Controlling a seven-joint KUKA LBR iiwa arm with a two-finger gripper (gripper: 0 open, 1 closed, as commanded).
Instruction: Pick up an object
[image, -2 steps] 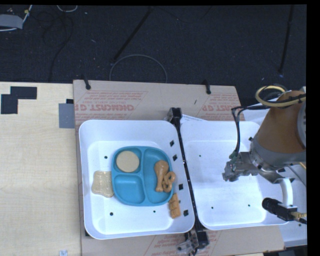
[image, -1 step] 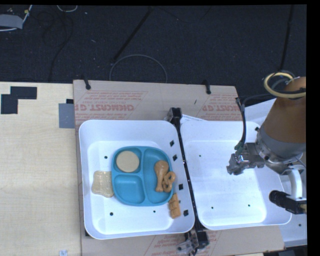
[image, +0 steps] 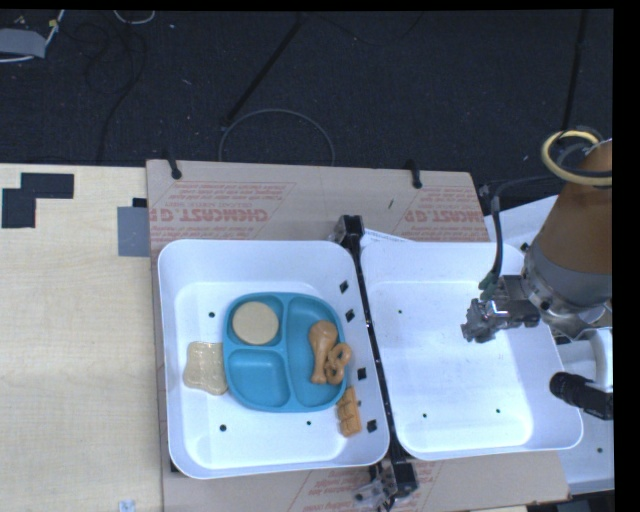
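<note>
A blue divided plate (image: 262, 385) lies in the left bin (image: 190, 270). On it rest a round tan cookie (image: 254, 322) and a tan pretzel-like piece (image: 328, 350). A pale bread slice (image: 205, 367) lies just left of the plate, and a small brown piece (image: 349, 412) sits off the plate's lower right corner. My gripper (image: 485, 322) hangs over the right side of the right bin (image: 450, 440), far from all these things. Nothing shows beneath it.
A black divider (image: 365, 340) runs between the two bins. The arm's grey and orange body (image: 580, 240) covers the right bin's far right rim. A black part (image: 580, 392) juts in at the lower right. Cardboard lies under the bins.
</note>
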